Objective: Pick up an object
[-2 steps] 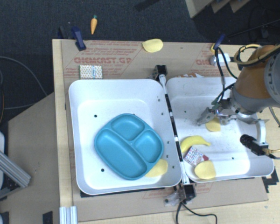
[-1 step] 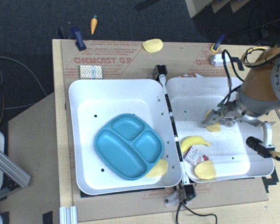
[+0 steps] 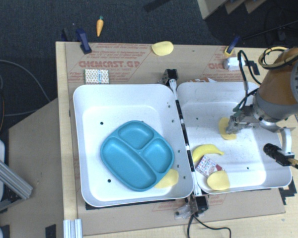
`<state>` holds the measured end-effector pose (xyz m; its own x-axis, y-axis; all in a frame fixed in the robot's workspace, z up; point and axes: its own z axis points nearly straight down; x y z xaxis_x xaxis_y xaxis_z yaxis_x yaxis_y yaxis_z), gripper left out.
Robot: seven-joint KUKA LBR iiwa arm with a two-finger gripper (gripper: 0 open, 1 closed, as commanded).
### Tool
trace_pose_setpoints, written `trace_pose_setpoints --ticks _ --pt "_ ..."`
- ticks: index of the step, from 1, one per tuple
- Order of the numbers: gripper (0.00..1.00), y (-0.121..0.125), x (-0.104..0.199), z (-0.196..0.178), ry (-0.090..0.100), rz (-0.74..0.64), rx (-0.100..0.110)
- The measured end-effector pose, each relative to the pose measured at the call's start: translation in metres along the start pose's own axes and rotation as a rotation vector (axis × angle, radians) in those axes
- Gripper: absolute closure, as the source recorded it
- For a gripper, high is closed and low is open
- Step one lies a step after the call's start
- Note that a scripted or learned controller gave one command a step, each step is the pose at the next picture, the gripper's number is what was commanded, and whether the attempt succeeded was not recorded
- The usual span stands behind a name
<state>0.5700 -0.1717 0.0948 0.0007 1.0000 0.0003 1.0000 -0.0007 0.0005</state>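
My gripper [image 3: 234, 124] is low in the right bin [image 3: 248, 95], near its middle, reaching in from the right. It stands right at the edge of a small yellow round object [image 3: 225, 128], which lies on the bin floor and is partly covered by the gripper. Toward the front left of the same bin lie a yellow banana [image 3: 206, 150], a small red and white packet [image 3: 205, 165] and a yellow lemon-like piece [image 3: 218, 181].
The left bin [image 3: 89, 108] holds a blue divided plate [image 3: 136, 155] with a yellow piece [image 3: 168, 179] at its front right edge. On the bench behind the bins lie a yellow object [image 3: 162, 48] and a small patterned packet [image 3: 96, 76]. Black cables [image 3: 248, 73] hang near the arm.
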Motion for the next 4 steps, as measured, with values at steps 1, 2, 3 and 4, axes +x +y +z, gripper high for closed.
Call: trace_pose_setpoints --ticks 1,2,3,4 --pt "0.00 0.000 0.000 0.000 0.000 0.000 0.001" --pt "0.00 -0.019 -0.012 0.011 0.000 0.000 0.003" --pt "0.00 0.010 0.047 0.010 0.000 -0.002 -0.001" --pt "1.00 0.011 0.046 -0.001 -0.003 -0.001 -0.004"
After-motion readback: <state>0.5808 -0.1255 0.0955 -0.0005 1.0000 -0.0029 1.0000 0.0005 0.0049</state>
